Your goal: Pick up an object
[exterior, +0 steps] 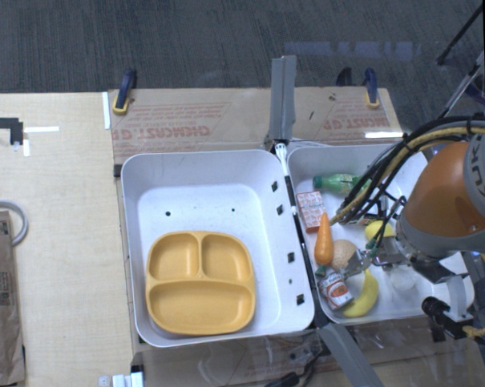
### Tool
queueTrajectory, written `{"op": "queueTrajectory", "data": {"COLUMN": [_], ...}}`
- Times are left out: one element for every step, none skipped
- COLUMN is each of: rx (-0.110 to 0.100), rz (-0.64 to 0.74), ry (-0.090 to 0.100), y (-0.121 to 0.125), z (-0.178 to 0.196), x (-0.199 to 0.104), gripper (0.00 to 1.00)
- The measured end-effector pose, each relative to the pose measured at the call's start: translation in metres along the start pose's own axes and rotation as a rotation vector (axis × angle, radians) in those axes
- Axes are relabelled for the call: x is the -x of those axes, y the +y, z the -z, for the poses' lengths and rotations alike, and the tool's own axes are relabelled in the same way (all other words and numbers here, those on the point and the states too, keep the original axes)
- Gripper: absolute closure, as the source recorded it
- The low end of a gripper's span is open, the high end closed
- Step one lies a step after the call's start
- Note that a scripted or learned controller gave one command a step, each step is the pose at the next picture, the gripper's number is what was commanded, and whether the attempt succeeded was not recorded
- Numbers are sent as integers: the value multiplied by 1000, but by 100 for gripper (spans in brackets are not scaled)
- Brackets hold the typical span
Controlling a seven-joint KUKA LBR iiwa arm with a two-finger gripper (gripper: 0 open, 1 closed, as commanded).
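The right bin (337,156) holds several small items: a green bottle (336,182), a red and white box (310,209), an orange carrot (323,237), a beige round item (342,254), a yellow lemon (378,229), a banana (362,297) and a small red and white can (336,290). My gripper (360,262) reaches in from the right and hangs low over the bin. It sits just right of the beige item and above the banana. The orange wrist and cables hide the bin's right half.
The left bin (132,233) contains a yellow divided plate (201,282). A grey divider post (282,99) stands between the bins at the back. Cardboard lies behind both bins. A brown paper bag (2,295) rests at the far left of the bench.
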State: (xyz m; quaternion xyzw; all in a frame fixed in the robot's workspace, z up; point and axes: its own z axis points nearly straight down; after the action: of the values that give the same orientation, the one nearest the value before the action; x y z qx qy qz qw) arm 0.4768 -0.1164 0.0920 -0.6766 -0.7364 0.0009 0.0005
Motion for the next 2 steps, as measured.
{"op": "queueTrajectory", "data": {"rx": [-1,-5], "rz": [-422,-422], "ry": [0,-1], "y": [1,0], "z": [-1,7], "x": [-13,-12], "gripper": [0,100]}}
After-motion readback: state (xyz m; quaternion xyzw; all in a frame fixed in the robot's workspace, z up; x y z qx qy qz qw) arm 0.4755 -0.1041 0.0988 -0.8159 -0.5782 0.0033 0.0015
